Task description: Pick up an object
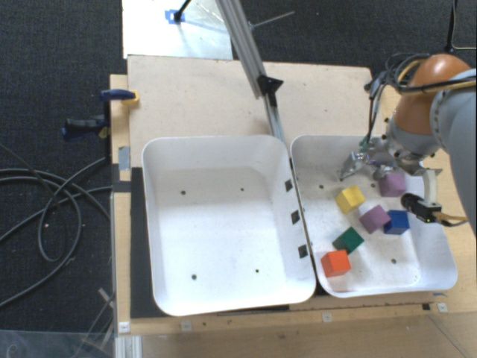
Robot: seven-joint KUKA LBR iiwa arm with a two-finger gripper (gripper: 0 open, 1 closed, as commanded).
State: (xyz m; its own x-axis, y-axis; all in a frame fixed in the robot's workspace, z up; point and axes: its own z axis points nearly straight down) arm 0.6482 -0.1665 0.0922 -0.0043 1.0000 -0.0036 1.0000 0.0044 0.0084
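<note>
The task's candidates are 6 small rigid blocks lying in the right-hand shallow white plastic bin. All positions below are given relative to the small yellow cube.

- The purple cube lies just beside it, toward the near right.
- The blue cube lies further right, touching or nearly touching the purple cube.
- The dark green block lies toward the near edge.
- The orange-red cube lies beyond the green block, closest to the near rim.
- The pale mauve cube lies to the far right, directly under the wrist.

The 2-finger pincer sits just behind and right of the yellow cube, low over the bin floor. Its state cannot be determined here, and no block is visibly held.

Handling judgement: the blocks look light, stiff and non-fragile, probably foam or painted wood, with flat parallel faces. Grip across 2 opposite side faces, at mid-height. The yellow cube stands apart from its neighbours and offers free sides. The purple and blue pair are crowded; a finger may wedge between them or push one aside. Smooth faces may slip under an off-centre grip.

The left-hand white plastic bin shares the surface.
</note>
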